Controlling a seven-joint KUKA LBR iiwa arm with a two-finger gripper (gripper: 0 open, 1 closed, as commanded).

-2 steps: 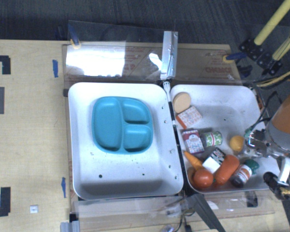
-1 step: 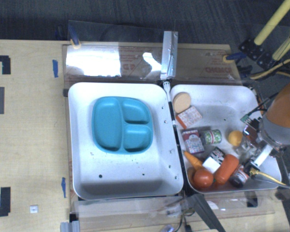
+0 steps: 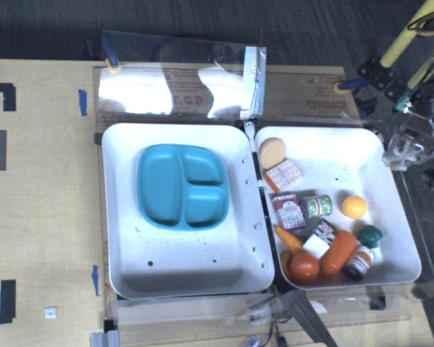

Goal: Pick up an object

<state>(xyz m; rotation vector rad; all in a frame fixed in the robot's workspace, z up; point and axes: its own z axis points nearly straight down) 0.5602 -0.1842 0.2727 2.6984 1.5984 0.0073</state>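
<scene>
White right bin (image 3: 325,150) holds the toy food; gripper (image 3: 403,149) sits at its right rim, state unreadable. Pre-grasp: next, move over the orange ball (image 3: 354,207) and descend.

Lab: taped bench (image 3: 43,194), 2 bins (image 3: 123,194).

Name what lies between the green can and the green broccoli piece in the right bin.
In the camera view, the yellow-orange ball lies between the green can and the broccoli piece, on the bin floor, apart from both.
</scene>
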